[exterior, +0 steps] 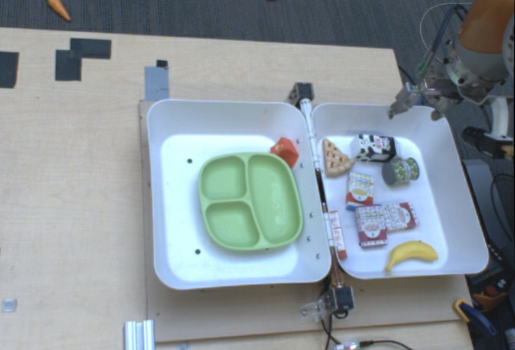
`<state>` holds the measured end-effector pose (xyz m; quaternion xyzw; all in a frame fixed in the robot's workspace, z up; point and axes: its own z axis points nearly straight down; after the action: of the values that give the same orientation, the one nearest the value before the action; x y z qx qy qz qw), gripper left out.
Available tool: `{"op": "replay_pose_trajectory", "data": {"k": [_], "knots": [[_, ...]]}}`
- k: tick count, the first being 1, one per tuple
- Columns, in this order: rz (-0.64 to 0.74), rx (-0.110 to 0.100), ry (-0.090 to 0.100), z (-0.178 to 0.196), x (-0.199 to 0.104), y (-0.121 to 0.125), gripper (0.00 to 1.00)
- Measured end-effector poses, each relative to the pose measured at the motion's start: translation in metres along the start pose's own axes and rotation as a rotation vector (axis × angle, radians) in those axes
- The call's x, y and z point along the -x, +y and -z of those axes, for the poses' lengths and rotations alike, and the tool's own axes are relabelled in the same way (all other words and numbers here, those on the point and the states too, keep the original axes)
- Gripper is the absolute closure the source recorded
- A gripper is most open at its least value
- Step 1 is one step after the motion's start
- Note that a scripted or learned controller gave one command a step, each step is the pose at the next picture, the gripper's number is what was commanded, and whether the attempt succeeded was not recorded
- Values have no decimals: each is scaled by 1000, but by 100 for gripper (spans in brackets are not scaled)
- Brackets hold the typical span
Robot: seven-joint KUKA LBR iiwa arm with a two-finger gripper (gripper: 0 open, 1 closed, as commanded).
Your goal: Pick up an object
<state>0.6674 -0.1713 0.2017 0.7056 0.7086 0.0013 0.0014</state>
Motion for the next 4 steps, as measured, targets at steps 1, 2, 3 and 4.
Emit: {"op": "replay_pose_trajectory", "data": {"k": [1, 2, 3, 4], "knots": [[-2, 1, -1, -115, 21, -66, 0], [-2, 3, -1, -115, -22, -118, 0], [-2, 9, -2, -103, -22, -115, 100], [-2, 9, -2, -103, -22, -115, 0]]}}
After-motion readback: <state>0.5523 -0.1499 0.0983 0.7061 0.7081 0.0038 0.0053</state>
